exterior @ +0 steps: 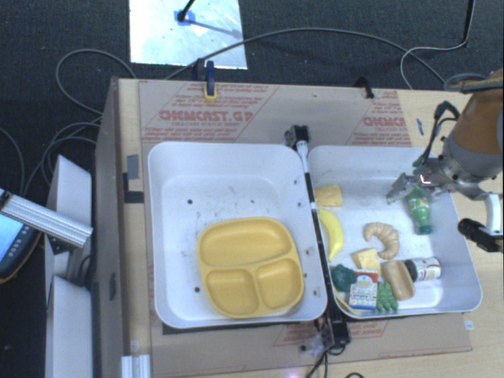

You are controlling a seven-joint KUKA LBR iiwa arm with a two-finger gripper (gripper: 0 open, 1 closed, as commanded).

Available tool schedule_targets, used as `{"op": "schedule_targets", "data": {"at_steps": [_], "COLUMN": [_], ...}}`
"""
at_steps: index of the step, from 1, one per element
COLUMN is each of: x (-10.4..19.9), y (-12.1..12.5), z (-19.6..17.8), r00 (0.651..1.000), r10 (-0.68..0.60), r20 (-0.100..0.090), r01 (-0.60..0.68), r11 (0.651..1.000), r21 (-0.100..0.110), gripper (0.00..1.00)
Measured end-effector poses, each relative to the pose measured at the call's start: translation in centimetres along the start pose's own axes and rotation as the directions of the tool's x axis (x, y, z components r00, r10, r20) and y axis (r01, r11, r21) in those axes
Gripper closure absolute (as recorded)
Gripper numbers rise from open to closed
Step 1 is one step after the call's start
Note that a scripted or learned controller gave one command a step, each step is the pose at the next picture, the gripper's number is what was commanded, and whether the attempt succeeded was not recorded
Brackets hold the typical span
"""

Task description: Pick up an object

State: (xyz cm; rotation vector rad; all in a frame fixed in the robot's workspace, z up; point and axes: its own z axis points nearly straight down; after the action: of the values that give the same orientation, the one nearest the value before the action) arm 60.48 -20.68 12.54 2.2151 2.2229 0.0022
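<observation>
Spanning the bench, two shallow white plastic bins sit side by side; the left bin [169,211] holds a yellow three-compartment plastic tray [250,264]. The right bin [465,282] carries a curved yellow toy banana [332,232], a tan toy croissant [383,238] and a small green plastic bottle [420,212]. The grey two-finger gripper [416,181] hangs splayed just above the bottle, grasping nothing.

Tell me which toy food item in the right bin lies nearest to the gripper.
The green bottle-shaped toy, directly under the gripper near the right white bin's right wall. The tan croissant, yellow banana and others lie farther left.
</observation>
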Motion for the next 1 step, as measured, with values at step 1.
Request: {"op": "schedule_targets", "data": {"at_steps": [1], "x": [-0.01], "y": [-0.7], "z": [-4.58], "r00": [1.0], "r10": [0.001], "r20": [0.0], "r01": [-0.001], "r11": [1.0], "r21": [-0.001], "gripper": [0.0]}}
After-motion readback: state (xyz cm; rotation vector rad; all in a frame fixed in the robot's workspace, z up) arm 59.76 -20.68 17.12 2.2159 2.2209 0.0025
